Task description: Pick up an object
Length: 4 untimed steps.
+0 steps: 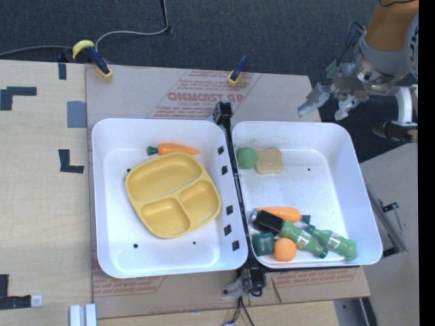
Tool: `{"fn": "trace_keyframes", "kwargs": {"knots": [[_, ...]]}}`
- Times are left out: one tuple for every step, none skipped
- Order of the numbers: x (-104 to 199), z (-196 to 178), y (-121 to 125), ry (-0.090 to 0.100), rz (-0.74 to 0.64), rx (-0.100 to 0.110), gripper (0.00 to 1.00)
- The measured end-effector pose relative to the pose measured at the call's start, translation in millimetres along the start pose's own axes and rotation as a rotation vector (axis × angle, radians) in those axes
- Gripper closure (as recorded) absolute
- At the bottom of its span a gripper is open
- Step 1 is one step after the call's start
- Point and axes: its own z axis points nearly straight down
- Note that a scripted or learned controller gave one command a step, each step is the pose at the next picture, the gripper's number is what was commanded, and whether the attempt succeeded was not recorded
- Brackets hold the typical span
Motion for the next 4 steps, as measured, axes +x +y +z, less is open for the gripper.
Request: {"fn": "trace_keyframes", "kwargs": {"knots": [[13, 105, -31, 0.001, 0.000, 0.002, 0.00], [45, 191, 7, 0.000, -0.001, -0.003, 0.00], [56, 191, -10, -0.001, 0.000, -0.002, 0.00], [45, 190, -16, -0.001, -0.001, -0.003, 0.00]]}}
